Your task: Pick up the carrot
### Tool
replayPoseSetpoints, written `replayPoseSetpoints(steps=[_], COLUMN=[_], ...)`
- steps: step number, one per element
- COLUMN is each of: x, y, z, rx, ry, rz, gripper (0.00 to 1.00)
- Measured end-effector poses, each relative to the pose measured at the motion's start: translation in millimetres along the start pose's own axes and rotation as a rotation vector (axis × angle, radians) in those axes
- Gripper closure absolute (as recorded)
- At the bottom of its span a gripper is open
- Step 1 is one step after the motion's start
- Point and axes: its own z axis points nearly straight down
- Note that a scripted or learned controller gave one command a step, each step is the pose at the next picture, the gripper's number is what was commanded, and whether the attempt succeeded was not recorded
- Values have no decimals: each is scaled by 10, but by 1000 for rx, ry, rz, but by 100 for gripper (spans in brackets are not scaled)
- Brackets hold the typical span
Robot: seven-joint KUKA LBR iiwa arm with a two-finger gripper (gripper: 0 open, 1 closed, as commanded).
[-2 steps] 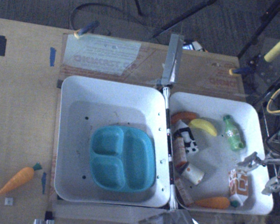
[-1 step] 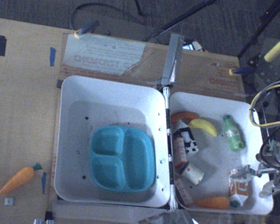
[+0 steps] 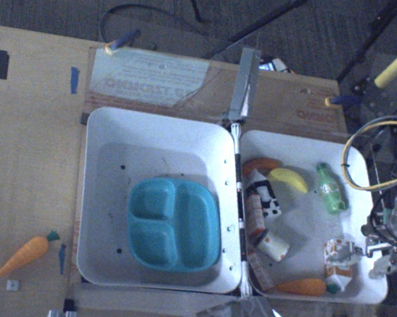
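bench: wooden tabletop [image 3: 26,130] is sitting over dark carpet, with blue tape bits and black corner marks on it, two white bins side by side in the middle.

far left, outside the bins: a toy carrot [image 3: 24,254] is lying on the bare wood near the bottom left, orange body with a green top, long axis running diagonal, green end pointing up and right.

left bin: the left bin [image 3: 106,134] is holding a teal divided plate [image 3: 173,224] and not much else.

right bin: the right bin [image 3: 356,286] is packing a pile of stuff: a yellow banana [image 3: 289,179], a green bottle [image 3: 330,187], a small carton [image 3: 339,256], plus a second orange carrot-looking piece [image 3: 303,286] lying along the bottom wall, long axis roughly left-right.

gripper: the gripper [image 3: 379,253] is hanging at the right rim of the right bin, under the orange band and a mess of cables. can't tell how it's set from here, too cluttered, and nothing is visibly in it.

the relation that matters: the orange piece in the right bin is sitting just left of and a bit below the gripper, near. the carrot on the wood is well apart, way across both bins. my guess is the near one is the target, so the arm is looking at a short move left and down, then lining up across that left-right axis.

risk: that piece is hugging the bin wall, so getting around it could be awkward.
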Motion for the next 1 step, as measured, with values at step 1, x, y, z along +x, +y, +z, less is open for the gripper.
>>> replayPoseSetpoints(steps=[1], x=[-12], y=[-173], z=[-770], rx=[7], ry=[-1], rz=[284], gripper=[0])
